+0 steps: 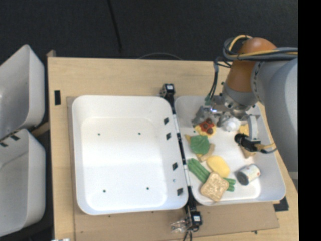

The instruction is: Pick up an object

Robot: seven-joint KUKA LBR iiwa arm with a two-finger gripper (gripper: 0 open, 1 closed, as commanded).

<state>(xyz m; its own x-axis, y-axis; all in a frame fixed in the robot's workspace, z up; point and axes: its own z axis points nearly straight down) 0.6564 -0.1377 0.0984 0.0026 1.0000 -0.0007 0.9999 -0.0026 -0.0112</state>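
Camera view: pincer (206,118) above crowded toys (210,159).

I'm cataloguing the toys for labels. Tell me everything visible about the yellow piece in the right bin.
The yellow piece is a smooth, rounded oval, plastic-looking and plain, lying flat near the middle of the right bin. A tan speckled square lies against its lower edge, a green leaf-shaped piece sits just up-left, and the pincer is apart from it.

Arm (281,84) comes in from the right edge, grey link sloping down to the orange band (246,67) above the wrist, cables looped over the top. Wrist pitched down and leftward, gripper (208,118) low at the far end of its reach; finger state not readable from this angle
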